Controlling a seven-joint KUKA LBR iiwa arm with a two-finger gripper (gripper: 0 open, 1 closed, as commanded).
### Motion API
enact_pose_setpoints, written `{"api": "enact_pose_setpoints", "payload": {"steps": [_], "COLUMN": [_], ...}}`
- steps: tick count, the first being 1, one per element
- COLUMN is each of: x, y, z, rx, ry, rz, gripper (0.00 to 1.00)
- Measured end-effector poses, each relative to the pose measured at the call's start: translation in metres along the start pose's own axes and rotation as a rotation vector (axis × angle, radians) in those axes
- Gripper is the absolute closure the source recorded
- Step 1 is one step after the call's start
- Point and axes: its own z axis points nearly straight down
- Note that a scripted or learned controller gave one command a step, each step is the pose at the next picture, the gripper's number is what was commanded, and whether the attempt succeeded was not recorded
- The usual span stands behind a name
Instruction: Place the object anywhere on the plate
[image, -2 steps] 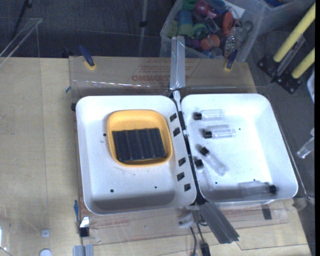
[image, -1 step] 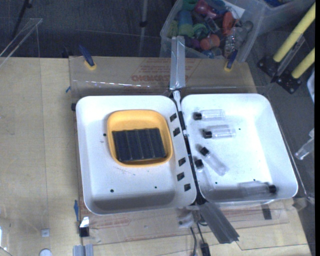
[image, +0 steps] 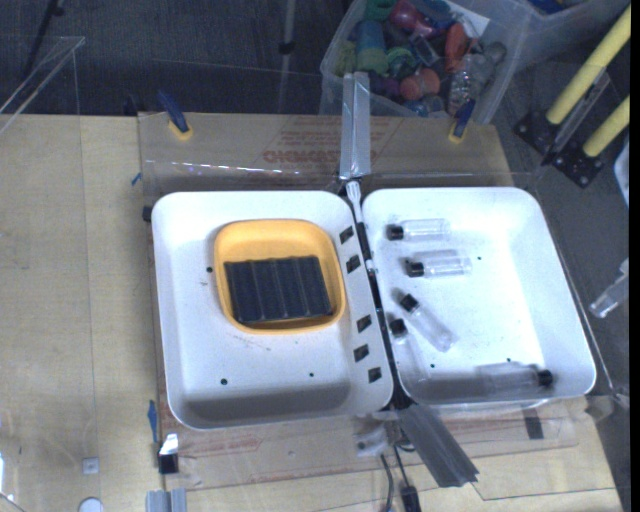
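vial in right bin | likely light, stiff, slippery; grip mid-body | yellow plate left | hand state: cannot tell

Plate yellow-orange, holding black ribbed block; bins white; vials clear, black-capped; divider with black squares; bench tan.

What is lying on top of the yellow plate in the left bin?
A dark ribbed rectangular object lies flat on the yellow plate, covering most of its middle. The plate surface under it is hidden. The clear vials lie in the right bin.
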Motion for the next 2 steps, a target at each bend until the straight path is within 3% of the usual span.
{"api": "enact_pose_setpoints", "payload": {"steps": [1,2], "x": [-0.0001,0.0004], "y": [0.0,0.0006], "z": [-0.016,-0.0087], "rx": [-0.001,0.002], "ry": [-0.002,0.001], "rz": [0.0,-0.012], "gripper": [0.0,0.0]}}
